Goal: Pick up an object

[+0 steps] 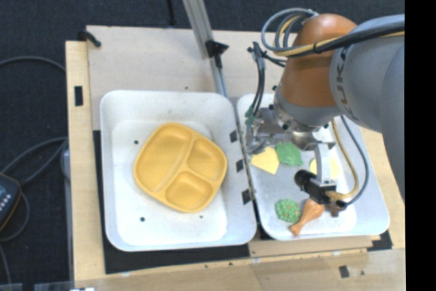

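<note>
The right bin (371, 215) holds several toy foods. A yellow wedge (266, 161) lies near its left wall, with a green leafy piece (290, 154) touching its right side. Toward the front sit a green bumpy piece (287, 209) and an orange drumstick-shaped piece (306, 216), side by side. A pale yellow piece (316, 165) is partly hidden behind the robot's parts. My gripper (259, 136) hangs low over the bin's left side, just above and behind the yellow wedge. The wrist covers the bin's back part.
In the left bin (116, 112) lies a yellow divided plate (180, 166), slightly turned. A slanted metal pole (197, 10) rises from between the bins at the back. The wall between the bins (244, 174) is right beside my gripper.
</note>
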